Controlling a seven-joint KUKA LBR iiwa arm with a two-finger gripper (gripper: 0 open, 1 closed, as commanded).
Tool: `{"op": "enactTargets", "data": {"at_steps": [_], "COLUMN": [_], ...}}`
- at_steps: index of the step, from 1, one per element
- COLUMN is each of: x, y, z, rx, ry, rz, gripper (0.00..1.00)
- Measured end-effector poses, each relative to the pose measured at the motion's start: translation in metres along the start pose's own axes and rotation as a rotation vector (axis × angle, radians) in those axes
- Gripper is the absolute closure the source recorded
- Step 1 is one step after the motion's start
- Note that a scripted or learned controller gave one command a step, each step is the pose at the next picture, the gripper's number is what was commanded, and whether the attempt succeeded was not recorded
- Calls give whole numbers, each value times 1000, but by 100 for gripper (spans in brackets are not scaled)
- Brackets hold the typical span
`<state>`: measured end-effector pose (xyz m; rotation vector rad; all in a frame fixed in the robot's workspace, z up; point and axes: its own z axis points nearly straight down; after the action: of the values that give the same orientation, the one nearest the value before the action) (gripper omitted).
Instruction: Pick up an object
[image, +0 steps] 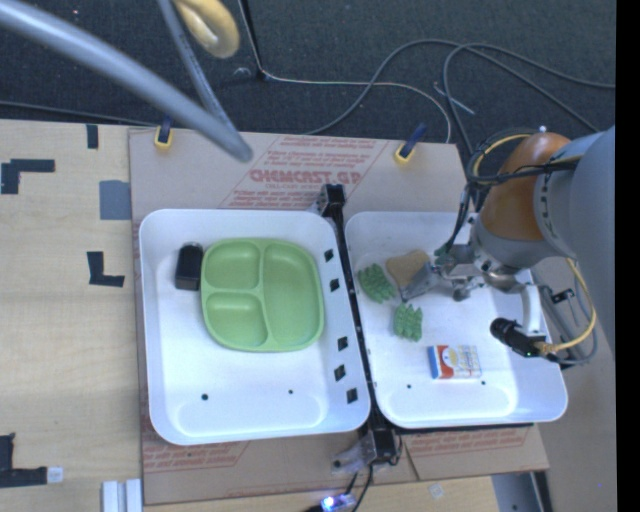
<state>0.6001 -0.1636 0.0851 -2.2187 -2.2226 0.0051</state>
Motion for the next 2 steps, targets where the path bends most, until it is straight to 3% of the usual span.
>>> {"op": "enactTargets", "data": {"at_steps": [1,2], "x": [0,-4], "y": [1,3], "z": [-14,-57], "rx": [-3,-6], "ry": [0,1], "rz": [-1,1], "gripper": [100,100]}}
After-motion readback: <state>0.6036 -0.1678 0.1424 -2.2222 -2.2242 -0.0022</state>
